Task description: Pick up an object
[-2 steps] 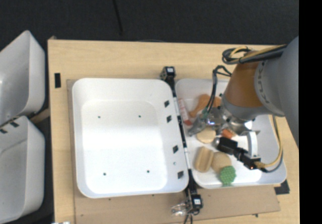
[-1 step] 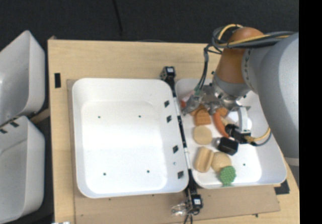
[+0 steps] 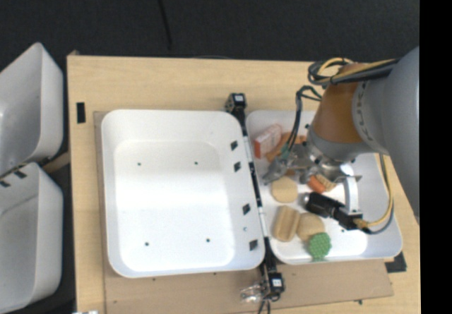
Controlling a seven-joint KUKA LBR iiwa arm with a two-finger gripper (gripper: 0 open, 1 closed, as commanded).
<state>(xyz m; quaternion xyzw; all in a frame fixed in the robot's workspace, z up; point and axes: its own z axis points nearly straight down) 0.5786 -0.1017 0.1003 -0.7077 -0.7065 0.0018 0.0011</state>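
Arm enters from the right, wrist bent down over the right bin (image 3: 393, 229). Gripper (image 3: 293, 163) low among the objects; finger state cannot be told. Tan blocks (image 3: 285, 223), green ball (image 3: 318, 245), red-white packet (image 3: 268, 140) crowd that bin. Left bin (image 3: 113, 164) at frame centre on the wooden bench (image 3: 85, 80).

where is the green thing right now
The green object lies in the right bin, near its front edge, right of the tan block.
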